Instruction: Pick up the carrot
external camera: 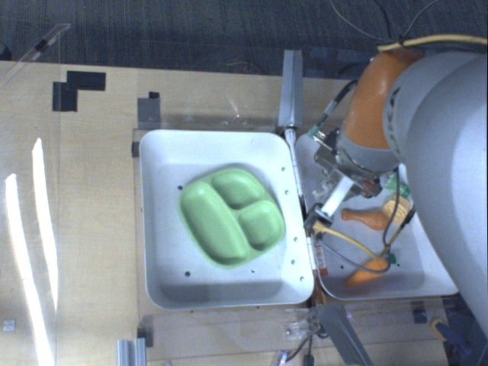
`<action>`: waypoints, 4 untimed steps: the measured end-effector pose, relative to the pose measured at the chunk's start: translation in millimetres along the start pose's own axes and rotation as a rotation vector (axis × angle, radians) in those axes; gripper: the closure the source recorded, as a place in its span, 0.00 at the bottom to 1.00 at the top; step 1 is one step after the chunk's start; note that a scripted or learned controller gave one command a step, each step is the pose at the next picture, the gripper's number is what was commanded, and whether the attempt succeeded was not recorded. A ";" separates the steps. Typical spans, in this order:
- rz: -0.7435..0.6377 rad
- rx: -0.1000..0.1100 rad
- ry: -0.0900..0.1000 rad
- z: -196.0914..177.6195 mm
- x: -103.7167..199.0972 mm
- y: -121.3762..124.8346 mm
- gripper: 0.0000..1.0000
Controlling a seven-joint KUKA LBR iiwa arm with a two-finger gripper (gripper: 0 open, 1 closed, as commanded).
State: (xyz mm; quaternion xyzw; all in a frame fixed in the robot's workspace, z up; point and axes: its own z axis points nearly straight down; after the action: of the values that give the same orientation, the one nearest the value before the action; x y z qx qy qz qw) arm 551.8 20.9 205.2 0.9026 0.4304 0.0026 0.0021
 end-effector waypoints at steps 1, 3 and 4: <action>-0.010 -0.003 0.002 -10.8 1.9 0.5 1.00; 0.198 0.005 -0.001 20.7 -37.5 19.3 1.00; 0.189 0.002 0.001 9.8 -35.7 20.2 1.00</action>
State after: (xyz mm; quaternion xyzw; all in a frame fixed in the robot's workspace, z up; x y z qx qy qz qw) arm 545.0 -19.5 195.4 0.9392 0.3434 0.0029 0.0005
